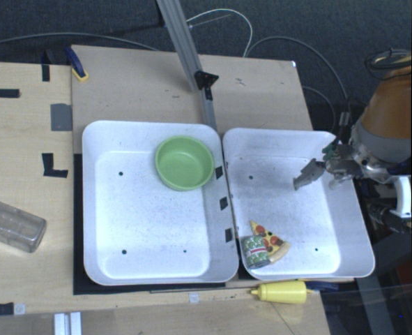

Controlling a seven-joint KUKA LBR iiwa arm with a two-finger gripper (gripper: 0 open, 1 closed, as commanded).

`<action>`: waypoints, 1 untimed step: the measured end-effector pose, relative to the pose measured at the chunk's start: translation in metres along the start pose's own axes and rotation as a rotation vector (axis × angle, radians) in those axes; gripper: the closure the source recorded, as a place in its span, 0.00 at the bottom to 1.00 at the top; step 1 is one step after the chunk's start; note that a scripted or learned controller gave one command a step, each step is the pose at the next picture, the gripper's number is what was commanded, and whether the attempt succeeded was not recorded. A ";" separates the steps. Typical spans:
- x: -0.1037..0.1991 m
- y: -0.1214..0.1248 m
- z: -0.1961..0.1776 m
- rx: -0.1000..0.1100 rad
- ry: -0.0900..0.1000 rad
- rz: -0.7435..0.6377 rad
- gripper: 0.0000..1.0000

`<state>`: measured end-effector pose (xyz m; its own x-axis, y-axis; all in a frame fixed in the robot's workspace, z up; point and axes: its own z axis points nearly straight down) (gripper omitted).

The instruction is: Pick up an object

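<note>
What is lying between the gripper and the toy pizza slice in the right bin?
Nothing: in the camera view, bare white bin floor separates the gripper from the pizza slice.

My grey arm, orange-banded

At the right edge of the frame my arm (385, 128) shows a rounded orange band above a grey wrist ring; a white part sits at lower right, and my jaws are dull grey metal, with a small green spot at their base.

Pale wooden bench (157, 89), dark carpeted floor (296, 12), trailing cables (226, 16)
</note>
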<state>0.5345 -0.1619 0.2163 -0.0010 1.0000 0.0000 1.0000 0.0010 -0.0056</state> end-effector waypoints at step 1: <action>0.003 0.000 0.065 0.003 0.001 0.000 0.00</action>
<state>0.5344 -0.1588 0.1517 -0.0011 1.0000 0.0015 1.0000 0.0011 -0.0083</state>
